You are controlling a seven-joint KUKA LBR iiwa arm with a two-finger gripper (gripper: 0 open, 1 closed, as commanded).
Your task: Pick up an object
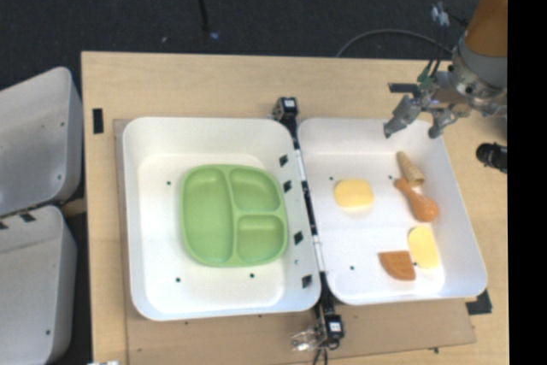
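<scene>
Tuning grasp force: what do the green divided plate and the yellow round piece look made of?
Green divided plate: likely molded plastic, with uniform colour, rounded compartment ridges and a soft sheen. Yellow round piece: possibly toy food in plastic or foam, matte with softly rounded edges; the view can't settle which.

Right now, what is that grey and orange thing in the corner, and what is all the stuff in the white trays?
That is a robot arm, reaching in from the right. At its tip is a gripper with two jaws for picking things up. They stand spread apart with nothing between them, above the far edge of the right bin. The picture comes from one camera above the bench, looking down at a slant. The left bin holds a green plate with three sections. The right bin holds toy-like pieces: a round yellow piece, a long orange and tan piece, a yellow block and an orange wedge touching it.
</scene>
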